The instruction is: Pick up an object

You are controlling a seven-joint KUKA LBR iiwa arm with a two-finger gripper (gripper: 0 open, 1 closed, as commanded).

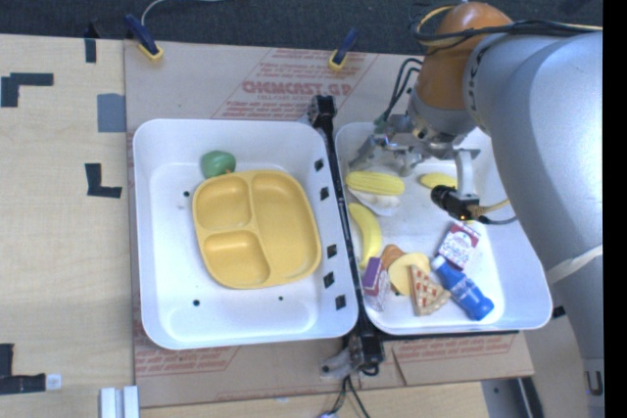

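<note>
Corn cob (375, 182) lying just below the jaws (397, 144), likeliest target since nearest, in the right bin (509, 313) with banana (366, 230), milk carton (458, 245) and blue bottle (463, 293) farther off; jaws' opening impossible to tell, nothing visibly held; yellow tray (257, 228) well left, in the other bin.
</note>
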